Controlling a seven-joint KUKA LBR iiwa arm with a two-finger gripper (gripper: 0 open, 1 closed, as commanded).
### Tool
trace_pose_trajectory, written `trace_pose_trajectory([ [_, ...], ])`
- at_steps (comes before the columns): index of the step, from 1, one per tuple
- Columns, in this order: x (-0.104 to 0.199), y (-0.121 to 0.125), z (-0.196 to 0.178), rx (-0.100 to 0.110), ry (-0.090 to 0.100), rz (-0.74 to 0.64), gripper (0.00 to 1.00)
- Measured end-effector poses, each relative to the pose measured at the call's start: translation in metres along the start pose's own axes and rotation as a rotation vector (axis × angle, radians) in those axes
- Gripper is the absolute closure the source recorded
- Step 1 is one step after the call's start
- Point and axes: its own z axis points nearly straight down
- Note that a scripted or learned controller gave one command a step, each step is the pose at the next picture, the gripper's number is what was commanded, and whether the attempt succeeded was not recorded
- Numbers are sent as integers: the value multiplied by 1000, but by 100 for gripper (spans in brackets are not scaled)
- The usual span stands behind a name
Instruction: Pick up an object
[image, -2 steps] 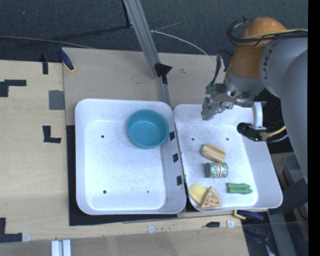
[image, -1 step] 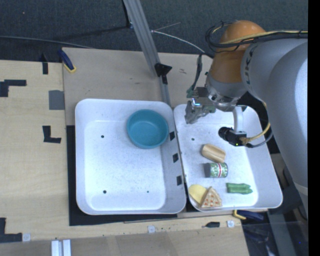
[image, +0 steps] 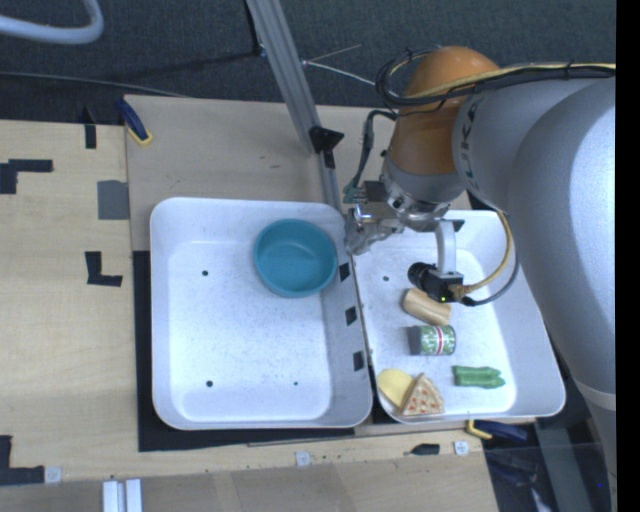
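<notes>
The grey arm fills the right side of the view, its orange band sitting above the far end of the right bin. The gripper hangs low at that bin's far left corner, close against the raised rims where the two bins meet; whether it is released or clenched cannot be told from this slant, and nothing is seen grasped in it. The things to pick lie nearer the camera in the right bin: a tan cylinder just beside a small can with a green label, a green piece near the front right, and at the front left corner a yellow wedge touching a pizza slice, both tight to the rim. A black cabled unit hangs off the wrist above the tan cylinder. The middle of the right bin's floor, between gripper and objects, is open. In the left bin a blue bowl stands upright near the far right corner, close to the shared rim; the floor around it is bare white.
</notes>
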Motion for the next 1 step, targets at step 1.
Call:
trace_pose_trajectory([
  [1,60,-13,-3,0,1,-2,100],
])
